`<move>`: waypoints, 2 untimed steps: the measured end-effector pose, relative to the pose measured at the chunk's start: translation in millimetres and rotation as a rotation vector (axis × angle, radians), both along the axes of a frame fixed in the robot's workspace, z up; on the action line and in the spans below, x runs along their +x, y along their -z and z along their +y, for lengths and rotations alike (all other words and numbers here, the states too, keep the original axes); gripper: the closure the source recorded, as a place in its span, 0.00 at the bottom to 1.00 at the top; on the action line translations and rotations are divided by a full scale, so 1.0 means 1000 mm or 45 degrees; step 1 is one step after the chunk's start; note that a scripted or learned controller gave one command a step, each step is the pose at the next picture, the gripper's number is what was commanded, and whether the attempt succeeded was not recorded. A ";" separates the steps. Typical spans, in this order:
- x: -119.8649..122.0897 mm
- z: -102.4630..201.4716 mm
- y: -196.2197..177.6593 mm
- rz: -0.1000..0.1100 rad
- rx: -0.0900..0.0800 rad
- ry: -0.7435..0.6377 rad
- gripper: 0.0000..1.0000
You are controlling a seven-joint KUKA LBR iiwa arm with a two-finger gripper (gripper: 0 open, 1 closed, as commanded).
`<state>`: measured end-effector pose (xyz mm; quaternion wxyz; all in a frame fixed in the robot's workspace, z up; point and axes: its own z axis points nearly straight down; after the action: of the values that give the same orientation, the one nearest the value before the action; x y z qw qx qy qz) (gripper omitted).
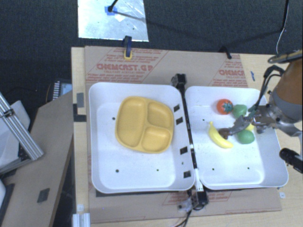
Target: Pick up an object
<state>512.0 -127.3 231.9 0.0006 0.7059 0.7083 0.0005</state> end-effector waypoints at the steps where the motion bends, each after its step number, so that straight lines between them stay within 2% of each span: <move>1: -0.007 -0.007 0.047 0.006 0.001 0.004 0.00; 2: -0.006 -0.012 0.109 0.007 0.002 0.004 0.00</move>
<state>506.1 -139.2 123.3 -0.0017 0.7071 0.7071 -0.0010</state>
